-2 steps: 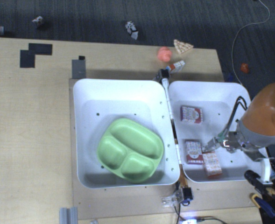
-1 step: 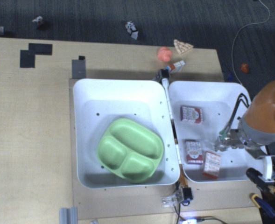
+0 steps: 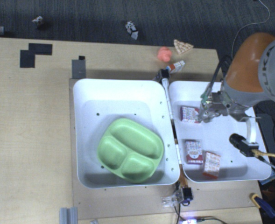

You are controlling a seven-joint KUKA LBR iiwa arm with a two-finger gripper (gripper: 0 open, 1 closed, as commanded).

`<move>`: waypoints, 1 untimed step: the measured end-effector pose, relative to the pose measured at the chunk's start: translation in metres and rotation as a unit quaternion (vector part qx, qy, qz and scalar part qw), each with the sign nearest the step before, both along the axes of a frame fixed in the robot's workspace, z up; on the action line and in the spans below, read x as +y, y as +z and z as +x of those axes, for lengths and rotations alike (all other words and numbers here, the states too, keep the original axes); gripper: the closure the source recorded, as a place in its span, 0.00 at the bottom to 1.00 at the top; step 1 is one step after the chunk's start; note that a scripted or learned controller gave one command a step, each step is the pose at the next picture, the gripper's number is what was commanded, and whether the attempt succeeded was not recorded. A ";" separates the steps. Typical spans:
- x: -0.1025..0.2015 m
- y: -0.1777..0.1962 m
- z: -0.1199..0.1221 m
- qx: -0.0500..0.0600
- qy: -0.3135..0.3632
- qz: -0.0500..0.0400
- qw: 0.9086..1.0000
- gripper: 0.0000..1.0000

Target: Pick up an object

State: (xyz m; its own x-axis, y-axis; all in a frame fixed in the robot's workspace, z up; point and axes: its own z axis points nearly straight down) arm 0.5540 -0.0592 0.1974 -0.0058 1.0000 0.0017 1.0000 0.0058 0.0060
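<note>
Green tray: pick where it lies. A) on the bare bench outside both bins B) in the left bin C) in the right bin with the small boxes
B: the green tray sits tilted inside the left bin, while the small boxes lie in the right bin.

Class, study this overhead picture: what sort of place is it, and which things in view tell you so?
Probably a robotics lab test bench: a grey-and-orange robot arm reaches over two white bins holding a green divided tray and small cartons, with cables and stray objects on dark carpet.
</note>
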 end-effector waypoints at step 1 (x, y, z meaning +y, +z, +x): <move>-0.002 -0.001 -0.001 0.001 -0.001 -0.001 1.000 0.00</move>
State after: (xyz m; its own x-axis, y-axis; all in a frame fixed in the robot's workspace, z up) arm 0.5531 -0.0608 0.1966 -0.0048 1.0000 0.0003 1.0000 0.0048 0.0031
